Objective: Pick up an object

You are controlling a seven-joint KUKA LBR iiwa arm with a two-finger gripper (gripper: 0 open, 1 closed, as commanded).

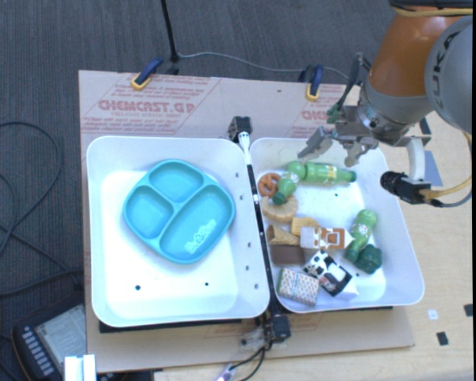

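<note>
Hovering above the far end of the right-hand shallow white bin [397,288], the two-finger gripper [339,146] has its metal fingers [316,143] spread apart with nothing between them, so the hand is released and the step in hand looks like the approach before a grasp. Just below the fingertips lies the green plastic bottle with a yellow label [321,173], on its side and stretched across the bin; it seems the likeliest thing to be picked. Beside the bottle's cap end, toward the divider, sit a small brown pretzel-shaped toy [268,184] and a yellowish round toy on a green base [282,205]. Further from the hand, toward the near rim, the pile thickens: a pale green knobbly toy [364,223], a dark green leafy toy [368,259], an orange-and-white carton [328,237] and a black-and-white patterned block [328,272]. The grey arm with its orange band [408,38] comes in from behind the hand, wrist pointed steeply down and turned so the fingers fan toward the bottle. The next move probably calls for a straight descent, with the fingers lined up across the bottle's narrow body rather than along it, then closing. Away beyond the divider, the left-hand white bin [111,292] bears a blue three-compartment plate [178,209].
</note>
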